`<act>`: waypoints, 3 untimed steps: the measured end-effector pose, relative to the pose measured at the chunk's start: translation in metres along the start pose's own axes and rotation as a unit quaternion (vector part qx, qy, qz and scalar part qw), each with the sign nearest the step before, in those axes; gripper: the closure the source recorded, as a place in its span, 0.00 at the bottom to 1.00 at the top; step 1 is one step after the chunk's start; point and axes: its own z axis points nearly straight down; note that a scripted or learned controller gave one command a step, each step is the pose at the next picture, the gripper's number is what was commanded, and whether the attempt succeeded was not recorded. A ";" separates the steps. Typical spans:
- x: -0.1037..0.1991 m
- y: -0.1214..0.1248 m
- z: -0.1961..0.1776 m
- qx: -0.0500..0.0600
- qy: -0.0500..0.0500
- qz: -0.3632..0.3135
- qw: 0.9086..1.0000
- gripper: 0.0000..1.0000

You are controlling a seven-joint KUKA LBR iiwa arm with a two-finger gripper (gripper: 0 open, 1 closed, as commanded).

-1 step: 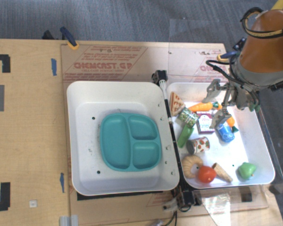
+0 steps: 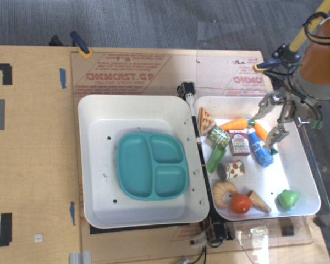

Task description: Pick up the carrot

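The camera view looks down at a slant on a tabletop (image 2: pixel 33 164) carrying two shallow white bins side by side. The left bin (image 2: pixel 93 120) holds a teal divided plate (image 2: pixel 152 165) with three compartments, lying flat near the middle of the bin floor.

The right bin (image 2: pixel 302 169) holds a scatter of toy food. The carrot (image 2: pixel 234 124) lies on its side near the bin's far wall, orange with a bit of green at its right end. Just to its left sits a pizza slice (image 2: pixel 205 120), and below it a green can (image 2: pixel 219 138) and a small red-and-white carton (image 2: pixel 240 144). A blue bottle (image 2: pixel 259 149) with an orange cap lies tilted just right of the carton. Further toward the near edge are a green cucumber (image 2: pixel 215 158), a croissant (image 2: pixel 224 192), a red tomato (image 2: pixel 241 203), an ice cream cone (image 2: pixel 259 201) and a green pepper (image 2: pixel 287 199).

The arm reaches in from the right, its orange band at the upper right corner. The gripper (image 2: pixel 270 117) hangs over the bin's far right part, with its fingers (image 2: pixel 262 108) spread wide apart and nothing between them. The left one stands just right of the carrot's green end, the other over the blue bottle's right side.
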 end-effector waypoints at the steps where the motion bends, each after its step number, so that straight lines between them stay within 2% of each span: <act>1: -0.049 -0.022 0.081 -0.002 0.005 0.047 0.999 0.00; 2: -0.030 -0.007 0.095 -0.001 -0.001 0.107 0.994 0.00; 3: -0.016 -0.002 0.094 0.000 -0.001 0.104 0.995 0.00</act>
